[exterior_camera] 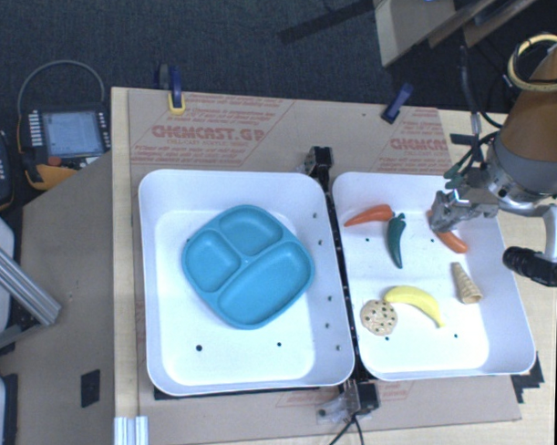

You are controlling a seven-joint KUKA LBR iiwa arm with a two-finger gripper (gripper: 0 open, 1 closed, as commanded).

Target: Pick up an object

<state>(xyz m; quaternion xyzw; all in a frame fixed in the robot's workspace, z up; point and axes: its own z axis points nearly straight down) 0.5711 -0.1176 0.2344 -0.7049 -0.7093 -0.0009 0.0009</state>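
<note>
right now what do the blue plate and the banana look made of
Blue plate: probably molded plastic, matte; even colour, smooth rounded dividers between three compartments. Banana: looks like toy plastic, uniform bright yellow with a faint sheen, though rubber or foam can't be ruled out.

Bright, even overhead light, soft shadows (faint glare on the white bins (159, 258)), focus slightly soft.

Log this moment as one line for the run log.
tool over right bin | above orange item | plate in left bin
</note>
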